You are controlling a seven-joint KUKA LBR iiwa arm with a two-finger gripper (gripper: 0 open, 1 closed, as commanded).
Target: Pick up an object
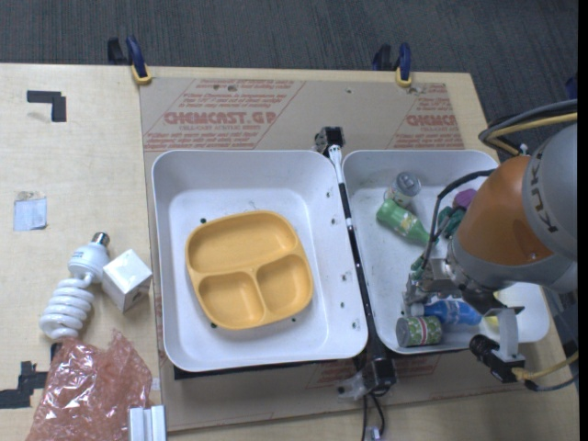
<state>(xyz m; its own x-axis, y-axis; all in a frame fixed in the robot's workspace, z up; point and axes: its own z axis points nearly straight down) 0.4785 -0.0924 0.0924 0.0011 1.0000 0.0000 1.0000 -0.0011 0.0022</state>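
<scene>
Nearest the camera, bottom left on the bench: crumpled pink plastic wrap (87, 389), a spiral light bulb (72, 292) and a small white cube (127, 279), all outside the bins, so not pick targets.

Left bin (165, 246) holds a yellow divided tray (248, 269), lying flat, alone.

Right bin (367, 177) has the clutter. A small can (421, 330) lies on its side at the near edge, a blue item (455, 312) just beside it. The gripper (424, 283) hangs low over this pile, arm coming in from the right and covering much of the bin. Likely going for the can or the blue item; can't say which.

Farther back: a green bottle (401, 219) lying tilted, a grey cap (405, 186), something purple (466, 197) near the arm.
</scene>
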